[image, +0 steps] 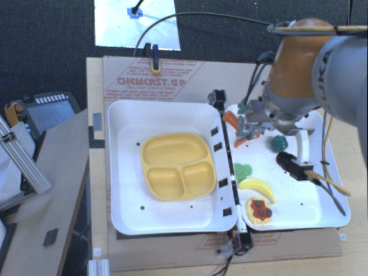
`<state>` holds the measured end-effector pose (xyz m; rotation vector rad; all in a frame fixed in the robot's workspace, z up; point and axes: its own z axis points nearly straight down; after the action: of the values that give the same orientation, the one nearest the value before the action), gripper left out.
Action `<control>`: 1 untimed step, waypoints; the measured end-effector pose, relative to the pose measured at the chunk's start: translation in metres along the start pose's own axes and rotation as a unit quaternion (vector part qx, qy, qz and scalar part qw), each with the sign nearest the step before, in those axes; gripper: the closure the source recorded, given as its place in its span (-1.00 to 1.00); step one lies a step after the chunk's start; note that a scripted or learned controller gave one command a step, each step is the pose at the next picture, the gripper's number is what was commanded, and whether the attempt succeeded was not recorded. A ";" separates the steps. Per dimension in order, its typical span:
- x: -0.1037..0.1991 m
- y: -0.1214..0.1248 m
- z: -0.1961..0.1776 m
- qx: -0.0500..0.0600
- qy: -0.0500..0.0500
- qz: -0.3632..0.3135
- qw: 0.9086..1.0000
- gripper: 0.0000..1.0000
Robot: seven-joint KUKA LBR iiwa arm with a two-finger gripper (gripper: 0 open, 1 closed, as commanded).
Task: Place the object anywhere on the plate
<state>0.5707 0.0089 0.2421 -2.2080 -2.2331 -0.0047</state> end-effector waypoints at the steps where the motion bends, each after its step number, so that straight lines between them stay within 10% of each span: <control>1: 0.045 -0.008 0.015 0.000 0.000 0.001 1.000 1.00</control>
<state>0.5626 0.0539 0.2274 -2.2105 -2.2307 -0.0031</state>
